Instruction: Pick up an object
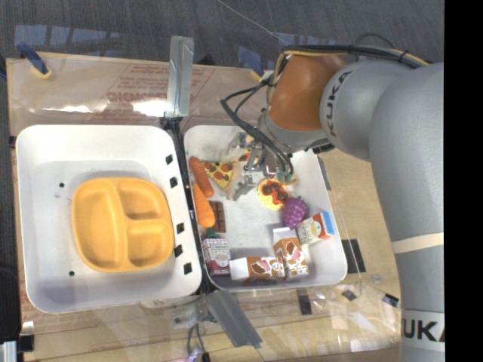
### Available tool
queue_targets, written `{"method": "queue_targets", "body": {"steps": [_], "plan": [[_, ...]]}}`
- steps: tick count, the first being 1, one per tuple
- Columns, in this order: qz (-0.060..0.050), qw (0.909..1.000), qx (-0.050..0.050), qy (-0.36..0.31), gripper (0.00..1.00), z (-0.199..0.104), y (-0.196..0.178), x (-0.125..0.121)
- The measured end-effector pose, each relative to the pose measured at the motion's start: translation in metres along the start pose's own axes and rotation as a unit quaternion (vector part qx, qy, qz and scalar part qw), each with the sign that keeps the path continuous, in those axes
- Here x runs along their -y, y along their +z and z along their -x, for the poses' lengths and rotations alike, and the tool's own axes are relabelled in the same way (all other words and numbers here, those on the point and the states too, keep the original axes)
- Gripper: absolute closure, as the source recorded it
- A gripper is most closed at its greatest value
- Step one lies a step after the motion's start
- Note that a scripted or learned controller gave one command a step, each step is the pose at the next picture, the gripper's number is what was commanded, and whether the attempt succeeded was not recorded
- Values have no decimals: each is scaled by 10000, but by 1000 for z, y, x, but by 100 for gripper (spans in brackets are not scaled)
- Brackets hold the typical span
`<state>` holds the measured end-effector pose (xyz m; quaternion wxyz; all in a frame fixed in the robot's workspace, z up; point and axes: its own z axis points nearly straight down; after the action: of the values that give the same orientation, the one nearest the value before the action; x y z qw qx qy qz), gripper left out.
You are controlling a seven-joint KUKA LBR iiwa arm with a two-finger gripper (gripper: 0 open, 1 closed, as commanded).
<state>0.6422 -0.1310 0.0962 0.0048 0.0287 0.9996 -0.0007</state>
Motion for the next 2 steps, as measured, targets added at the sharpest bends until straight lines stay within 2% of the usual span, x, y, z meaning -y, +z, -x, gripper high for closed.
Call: {"method": "queue_targets", "body": {"steps": [1,2], "plan": [[1,9998,-36,200,0,-21,2,66],[11,9994,-24,-345,0,11,2,15]]}}
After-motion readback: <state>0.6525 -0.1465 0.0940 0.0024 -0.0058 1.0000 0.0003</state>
